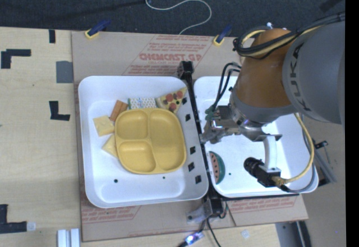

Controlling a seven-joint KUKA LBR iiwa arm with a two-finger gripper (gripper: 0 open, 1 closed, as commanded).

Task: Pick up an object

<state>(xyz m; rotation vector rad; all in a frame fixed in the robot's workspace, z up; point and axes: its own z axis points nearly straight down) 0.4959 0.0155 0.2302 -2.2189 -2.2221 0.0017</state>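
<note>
While the arm (269,77) bends over the right bin (291,184), end effector (216,128) state is unclear.

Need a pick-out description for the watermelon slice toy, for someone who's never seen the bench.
Start at the right-hand white bin, the one the arm reaches over. Look along its left wall toward the near corner: the watermelon slice lies there, a small half-round piece, red with dark seeds and a green rind. The other toy foods sit in the left bin around the yellow divided plate.

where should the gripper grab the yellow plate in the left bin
Grip the yellow plate by its raised outer rim, coming from straight above. It lies flat and upright in the left bin, too wide to span, so one finger would likely go inside a compartment and one outside. The near rim looks freest; food pieces crowd the far-left edge.
</note>
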